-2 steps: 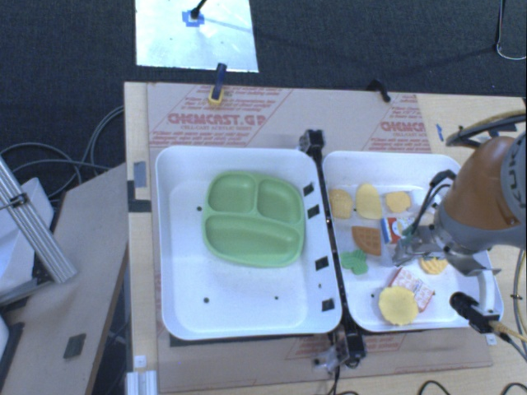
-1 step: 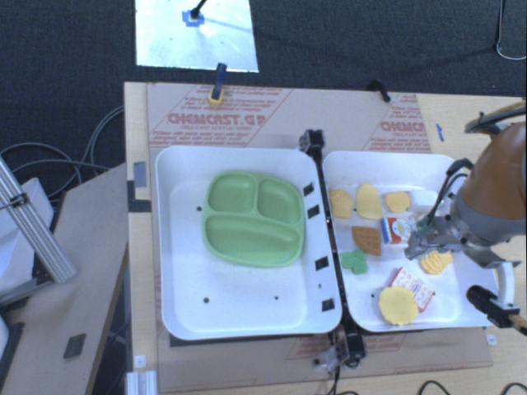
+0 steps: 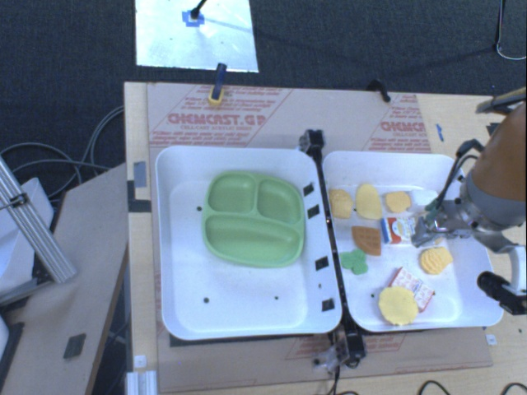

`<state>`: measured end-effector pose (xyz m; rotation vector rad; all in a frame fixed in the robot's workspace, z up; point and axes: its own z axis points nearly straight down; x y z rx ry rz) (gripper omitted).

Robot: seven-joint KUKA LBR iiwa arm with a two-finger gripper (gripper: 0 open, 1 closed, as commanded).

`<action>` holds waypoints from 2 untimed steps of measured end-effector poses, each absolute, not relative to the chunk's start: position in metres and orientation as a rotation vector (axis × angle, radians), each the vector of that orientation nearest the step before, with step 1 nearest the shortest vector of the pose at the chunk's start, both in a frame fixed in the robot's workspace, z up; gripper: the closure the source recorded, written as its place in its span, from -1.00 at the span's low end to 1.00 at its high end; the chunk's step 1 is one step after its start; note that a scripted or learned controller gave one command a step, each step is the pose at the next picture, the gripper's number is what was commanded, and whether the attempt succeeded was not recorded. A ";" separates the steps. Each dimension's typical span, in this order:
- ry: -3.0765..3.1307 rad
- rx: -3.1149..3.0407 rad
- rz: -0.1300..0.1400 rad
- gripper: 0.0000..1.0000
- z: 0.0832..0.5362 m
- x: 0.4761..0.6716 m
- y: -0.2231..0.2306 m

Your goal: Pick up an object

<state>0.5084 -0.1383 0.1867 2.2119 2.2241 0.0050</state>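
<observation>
Beside tool (image 3: 426, 230), small carton (image 3: 397, 230) lies flat, axis left-right.

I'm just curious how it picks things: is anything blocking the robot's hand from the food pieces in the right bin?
Nothing visible does. The gripper hangs low in the right bin, beside the small packet and above the ridged yellow piece, with no object between them.

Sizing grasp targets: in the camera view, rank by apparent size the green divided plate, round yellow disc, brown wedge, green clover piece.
1. green divided plate
2. round yellow disc
3. brown wedge
4. green clover piece
The last two look close; order unsure.
</observation>
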 end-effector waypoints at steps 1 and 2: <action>2.224 2.212 0.004 1.00 0.226 0.510 -0.138; 2.230 2.210 0.005 1.00 0.225 0.535 -0.102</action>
